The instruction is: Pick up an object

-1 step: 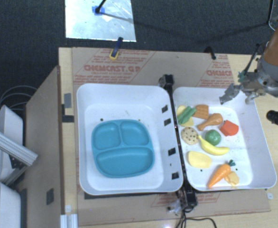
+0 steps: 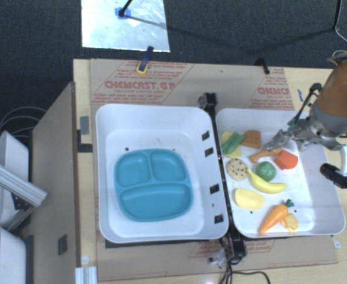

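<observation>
— Looking down on the bench, what lies under the bins?

— Brown cardboard with red print, on a pale wooden top; dark carpet lies beyond it, with a shiny silver sheet at the far side.

— And the bins themselves?

— Both are shallow, white and smooth-walled. The left bin bears a glossy blue divided plate with three compartments. The right bin carries plastic toy food: a yellow banana near its middle, a green round fruit touching the banana's far side, a chocolate-chip cookie left of the banana, an orange carrot nearer the front, a red pepper right of the green fruit.

— The gripper?

— The metal gripper hangs just beyond the red pepper, at the bin's far right, reaching in under the orange-banded arm. I cannot tell whether its jaws are spread or pressed together, and nothing is visibly between them.
</observation>
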